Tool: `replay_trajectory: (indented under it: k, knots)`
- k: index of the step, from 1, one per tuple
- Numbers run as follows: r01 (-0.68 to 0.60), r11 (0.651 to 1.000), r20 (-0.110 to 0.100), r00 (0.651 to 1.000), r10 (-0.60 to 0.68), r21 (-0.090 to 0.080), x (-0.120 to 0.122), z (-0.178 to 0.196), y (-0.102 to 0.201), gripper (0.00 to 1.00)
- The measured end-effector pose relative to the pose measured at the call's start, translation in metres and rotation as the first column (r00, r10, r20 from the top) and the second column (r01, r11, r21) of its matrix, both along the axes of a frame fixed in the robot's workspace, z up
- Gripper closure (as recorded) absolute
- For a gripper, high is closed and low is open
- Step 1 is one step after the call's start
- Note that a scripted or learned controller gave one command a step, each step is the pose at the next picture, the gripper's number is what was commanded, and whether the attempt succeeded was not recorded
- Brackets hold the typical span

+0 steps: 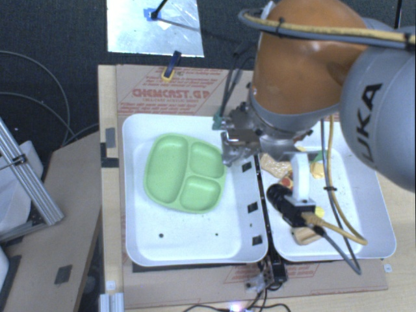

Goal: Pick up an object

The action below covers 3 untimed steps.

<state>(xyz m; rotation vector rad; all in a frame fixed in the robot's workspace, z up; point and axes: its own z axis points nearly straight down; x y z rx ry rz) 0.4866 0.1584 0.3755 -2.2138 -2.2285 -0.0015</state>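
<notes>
A green divided plate (182,173) lies flat in the left bin (188,242). My gripper (235,147) hangs over the left bin's right side, at the plate's right rim near the wall between the bins. The arm's orange band and grey body hide most of the right bin (370,229). There, a tan and orange item (276,168) peeks out under the wrist, a small yellow piece (317,170) sits to its right, and a tan piece (306,236) lies near the front.
The bins rest on a cardboard sheet (172,91) with red print. A shiny metal sheet (155,18) lies behind it. An aluminium frame (26,184) stands at the left of the bench.
</notes>
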Motion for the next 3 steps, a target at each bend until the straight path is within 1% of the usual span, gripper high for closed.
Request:
replay_trajectory:
  k: [3]
  knots:
    - [-0.021,1.0,0.009,1.0,0.021,0.001,0.002,0.034,0.0,1.0]
